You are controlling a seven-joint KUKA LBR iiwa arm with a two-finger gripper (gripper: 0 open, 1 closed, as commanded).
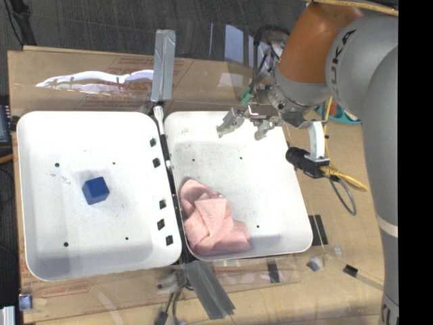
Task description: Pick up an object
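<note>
You'll see the two-finger metal gripper (245,127) hanging over the far edge of the right shallow white bin (284,202), fingers spread apart with nothing between them. The crumpled pink cloth (211,219) lies in that bin's near left corner; the small blue cube (96,189) sits in the left white bin (40,181).

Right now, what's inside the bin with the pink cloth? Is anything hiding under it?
The right bin holds one crumpled pink cloth in its near left corner. The rest is speckled white floor. Whatever lies beneath the cloth is covered, so I cannot tell.

One fixed camera sits above the surface (203,73). It looks down at a slant, both bins in frame.
</note>
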